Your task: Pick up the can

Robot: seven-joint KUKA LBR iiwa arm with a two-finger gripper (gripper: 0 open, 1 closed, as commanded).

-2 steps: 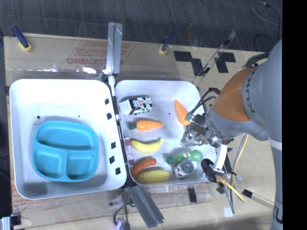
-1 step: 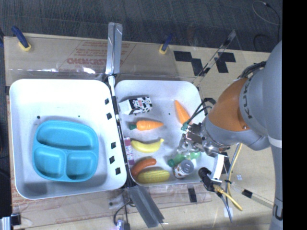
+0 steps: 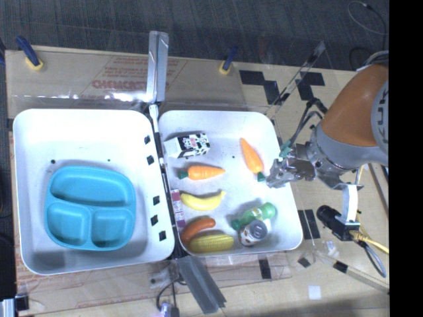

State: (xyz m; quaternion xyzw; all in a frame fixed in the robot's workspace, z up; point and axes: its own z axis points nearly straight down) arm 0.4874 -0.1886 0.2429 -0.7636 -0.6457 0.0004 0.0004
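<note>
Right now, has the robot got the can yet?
Not yet. Nothing looks done: the can lies in the right bin, at its near corner beside the green bottle. The gripper sits at that bin's right rim, away from the can. Reaching it, grabbing it and lifting it are all left.

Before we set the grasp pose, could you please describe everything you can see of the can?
The can lies on its side in the near right corner of the right bin, its silvery metal end turned up toward the camera. Its body looks pale with markings too small to read. A green bottle lies against its far side, and the corn cob rests just to its left. The gripper is apart from it, at the bin's right rim.
</note>
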